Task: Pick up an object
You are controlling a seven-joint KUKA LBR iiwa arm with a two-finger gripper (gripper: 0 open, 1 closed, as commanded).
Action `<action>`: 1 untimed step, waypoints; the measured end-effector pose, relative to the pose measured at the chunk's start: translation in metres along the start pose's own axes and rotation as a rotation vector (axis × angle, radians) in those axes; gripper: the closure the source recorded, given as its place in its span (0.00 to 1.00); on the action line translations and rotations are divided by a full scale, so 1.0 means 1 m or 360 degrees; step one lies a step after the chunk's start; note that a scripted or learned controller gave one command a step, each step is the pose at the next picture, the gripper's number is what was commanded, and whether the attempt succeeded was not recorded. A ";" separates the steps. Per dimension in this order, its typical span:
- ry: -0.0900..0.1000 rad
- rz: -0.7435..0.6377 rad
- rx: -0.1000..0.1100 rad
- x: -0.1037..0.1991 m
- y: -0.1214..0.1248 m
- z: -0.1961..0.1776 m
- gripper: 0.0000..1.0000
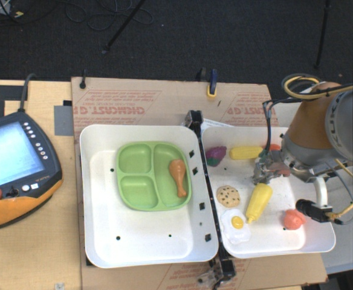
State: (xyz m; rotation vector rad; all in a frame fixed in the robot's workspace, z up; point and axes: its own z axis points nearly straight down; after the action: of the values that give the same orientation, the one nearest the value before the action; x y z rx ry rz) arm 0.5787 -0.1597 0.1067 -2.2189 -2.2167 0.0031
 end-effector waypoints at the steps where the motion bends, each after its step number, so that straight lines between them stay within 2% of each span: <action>1: -0.0004 -0.0001 -0.0012 0.003 0.000 -0.063 1.00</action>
State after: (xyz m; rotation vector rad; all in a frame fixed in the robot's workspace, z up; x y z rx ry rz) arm 0.5790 -0.1567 0.1693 -2.2232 -2.2226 -0.0027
